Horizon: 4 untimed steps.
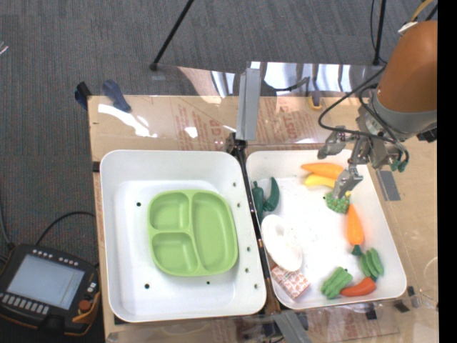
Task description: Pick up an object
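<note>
Arm is reaching in over the right bin (397, 261), tool (343, 189) pointing down. Tool's tip is sitting on a small green broccoli-like piece (338, 204) near the bin's back-centre; can't tell if it's gripped, nor whether the tool is wide or narrow.

Rel. to that green piece: orange + yellow veg (323, 173) lying just behind it, carrot (354, 225) just beside it toward the bin's front, white dish (281, 243) well apart toward the divider, dark green veg (271, 195) near the divider. Further front: wrapped snack (292, 283), green veg (334, 282), red pepper (359, 287).

Left bin (114, 191) is holding a green divided tray (192, 232). Both bins are resting on the table (164, 123).
</note>
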Each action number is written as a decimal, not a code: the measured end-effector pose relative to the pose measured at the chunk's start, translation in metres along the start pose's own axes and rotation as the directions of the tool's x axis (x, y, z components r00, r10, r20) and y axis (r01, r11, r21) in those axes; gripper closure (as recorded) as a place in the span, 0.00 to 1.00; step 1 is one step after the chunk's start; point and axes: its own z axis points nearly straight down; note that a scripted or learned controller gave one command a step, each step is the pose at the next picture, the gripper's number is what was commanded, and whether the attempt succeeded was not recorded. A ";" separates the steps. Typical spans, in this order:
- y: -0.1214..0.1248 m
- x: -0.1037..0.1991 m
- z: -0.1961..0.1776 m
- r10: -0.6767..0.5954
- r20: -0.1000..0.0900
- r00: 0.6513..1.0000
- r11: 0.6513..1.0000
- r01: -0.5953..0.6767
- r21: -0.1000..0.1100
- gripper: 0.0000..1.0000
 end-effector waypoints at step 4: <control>-0.078 -0.019 0.158 0.073 0.003 0.997 0.997 -0.073 0.000 1.00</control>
